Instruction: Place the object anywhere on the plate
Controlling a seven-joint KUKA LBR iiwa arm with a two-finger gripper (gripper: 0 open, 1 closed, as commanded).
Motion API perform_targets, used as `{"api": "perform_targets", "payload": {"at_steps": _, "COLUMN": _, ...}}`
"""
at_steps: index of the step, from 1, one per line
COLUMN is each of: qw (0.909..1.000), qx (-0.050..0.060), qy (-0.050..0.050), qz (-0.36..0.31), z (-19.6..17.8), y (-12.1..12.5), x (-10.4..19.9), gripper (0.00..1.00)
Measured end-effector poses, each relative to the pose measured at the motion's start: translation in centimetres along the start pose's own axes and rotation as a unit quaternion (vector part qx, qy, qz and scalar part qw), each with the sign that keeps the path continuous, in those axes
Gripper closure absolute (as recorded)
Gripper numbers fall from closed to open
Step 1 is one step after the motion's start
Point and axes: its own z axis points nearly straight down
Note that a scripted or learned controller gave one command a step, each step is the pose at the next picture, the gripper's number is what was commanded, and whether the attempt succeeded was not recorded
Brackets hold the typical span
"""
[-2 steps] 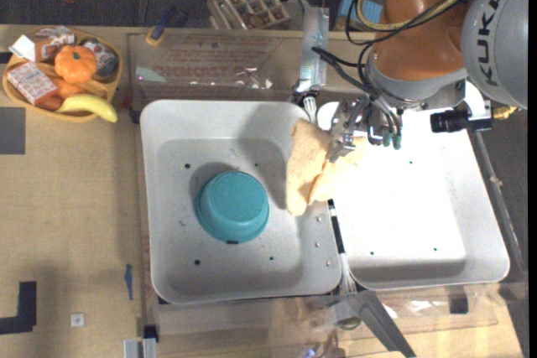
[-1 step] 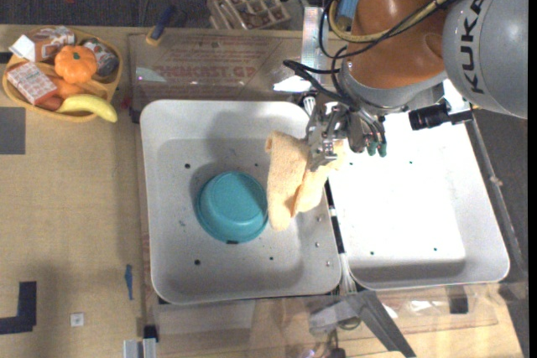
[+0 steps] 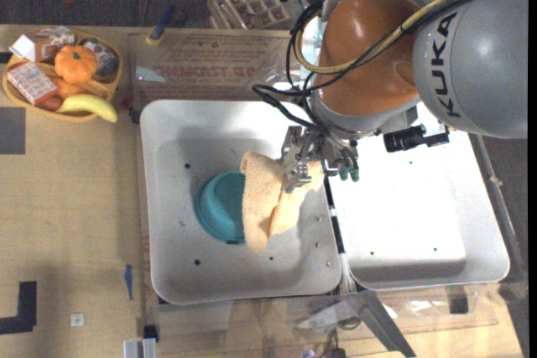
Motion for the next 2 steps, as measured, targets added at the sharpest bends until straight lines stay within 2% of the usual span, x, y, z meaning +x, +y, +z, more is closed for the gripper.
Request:
{"api": "perform_targets", "payload": {"at_steps": 1, "qw": 1.0000, "qx": 0.000, "qy": 0.000, "qz": -0.001, "z": -0.69, "y": 4.42, "x": 2.62, "gripper": 1.00}}
{"api": "perform_targets", "payload": {"at_steps": 2, "qw": 1.0000, "qx": 0.000, "qy": 0.000, "qz": -0.001, "z": -0.73, "y": 4.41, "x": 2.60, "gripper": 0.00}}
